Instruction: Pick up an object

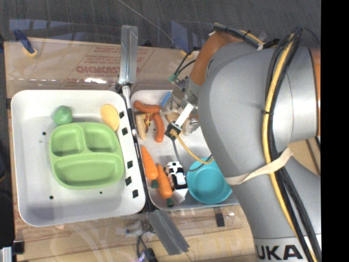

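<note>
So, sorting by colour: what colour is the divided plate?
Light green plate, clearest in the camera view.

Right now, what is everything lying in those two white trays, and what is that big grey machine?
White bins: two, side by side; left bin, right bin.
Divided plate: one, light green, middle of left bin.
Round ball-like item: one, green, above the plate.
Oval item: one, yellow, left bin's upper right.
Sausages: two, orange-red, top of right bin.
Carrots: two, orange, right bin's left side.
Bowl: one, teal, bottom of right bin.
Small toy: one, black and white, beside the bowl.
Arm: one, grey, over right bin.
Pincer: near the sausages.
</note>
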